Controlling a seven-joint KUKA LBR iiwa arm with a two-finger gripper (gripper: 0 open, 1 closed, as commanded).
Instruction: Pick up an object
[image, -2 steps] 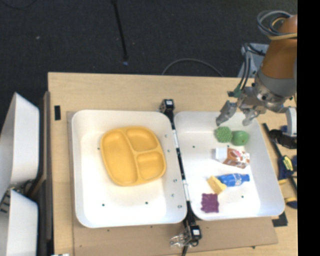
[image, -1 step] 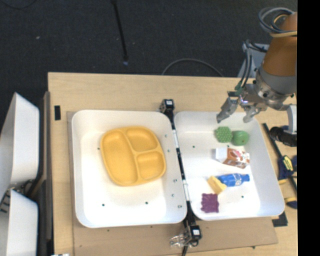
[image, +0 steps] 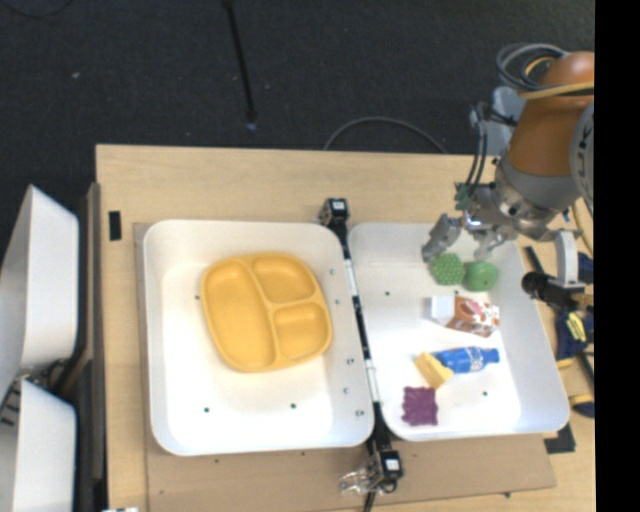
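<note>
- Over the far end of the right bin hangs the gripper, its two fingers spread apart with nothing between them; the wide stance suits a drop onto something round.
- Just below it lie two green pieces touching each other: a bumpy green ball and a smoother green lump. Being nearest, one of these looks like the likely pick.
- Nearer the camera in the same bin sit a white and orange packet, a blue tube beside a yellow block, and a purple spiky toy. They are spaced apart, so each leaves room for fingers.
- A yellow divided tray lies flat in the left bin, well apart from the arm.
- Nothing is lifted yet; the task has still to be done.
- The green pair touching may make a clean grip on one awkward.
</note>
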